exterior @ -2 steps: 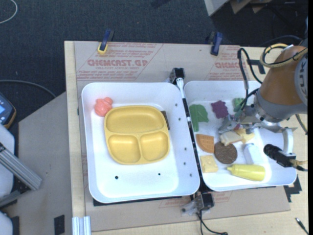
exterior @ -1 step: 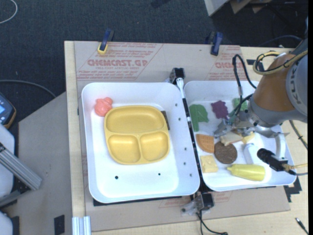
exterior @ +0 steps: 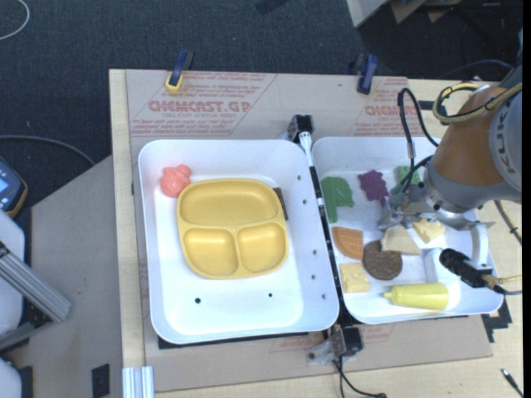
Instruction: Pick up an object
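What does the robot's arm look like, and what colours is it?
The arm is big and rounded, with a wide orange band and shiny grey metal beside it. Black and yellow cables loop over it. At its end sits a small grey metal tool, low over the right bin.

We are looking down at a dark carpeted floor [exterior: 124,23] lying around a brown board bench [exterior: 249,98], with cables [exterior: 12,11] trailing and aluminium framing [exterior: 33,288] standing at left.
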Available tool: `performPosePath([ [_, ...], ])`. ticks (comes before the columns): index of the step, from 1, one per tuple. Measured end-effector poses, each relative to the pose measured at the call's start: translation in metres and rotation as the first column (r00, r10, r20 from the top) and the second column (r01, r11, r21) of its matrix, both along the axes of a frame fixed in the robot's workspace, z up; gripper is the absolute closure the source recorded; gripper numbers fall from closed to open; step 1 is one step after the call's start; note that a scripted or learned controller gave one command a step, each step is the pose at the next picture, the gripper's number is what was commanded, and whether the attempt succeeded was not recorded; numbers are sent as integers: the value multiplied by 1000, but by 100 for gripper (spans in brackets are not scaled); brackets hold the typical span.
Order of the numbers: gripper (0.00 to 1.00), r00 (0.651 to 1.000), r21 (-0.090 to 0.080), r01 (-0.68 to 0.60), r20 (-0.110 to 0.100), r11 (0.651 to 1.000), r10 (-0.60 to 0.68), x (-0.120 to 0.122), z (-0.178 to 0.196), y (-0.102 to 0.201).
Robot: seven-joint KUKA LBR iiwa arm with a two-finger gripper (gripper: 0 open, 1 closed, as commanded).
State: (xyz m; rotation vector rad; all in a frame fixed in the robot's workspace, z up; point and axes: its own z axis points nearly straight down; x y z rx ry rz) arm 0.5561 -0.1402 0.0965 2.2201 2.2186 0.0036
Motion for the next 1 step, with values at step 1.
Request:
performPosePath([
  [1, 100, 1000, -2, -1, 2, 1000, 1, -1, 43, -2],
])
